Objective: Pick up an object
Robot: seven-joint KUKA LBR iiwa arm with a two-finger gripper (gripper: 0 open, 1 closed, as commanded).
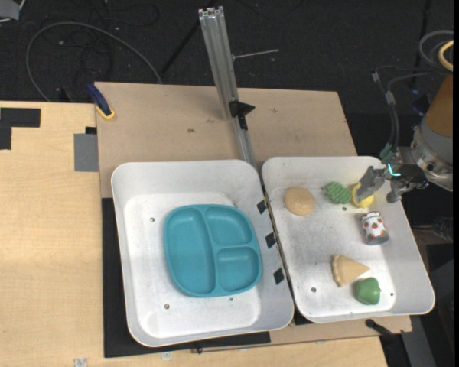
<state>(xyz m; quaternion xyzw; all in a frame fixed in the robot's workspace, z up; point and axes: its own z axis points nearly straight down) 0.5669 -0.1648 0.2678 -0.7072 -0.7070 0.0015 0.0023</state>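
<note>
No legible text or labels

Two shallow white bins sit side by side — the left bin (138, 197) and the right bin (314, 274). The left one has a single teal divided plate (212, 248) with three compartments. The right one has six small things: one tan bun (299, 201), one green ridged piece (336, 192), one yellow piece (362, 198) at the far right, one small can (373, 227), one tan wedge (346, 269) — and one green ball (367, 290) nearest.
</note>
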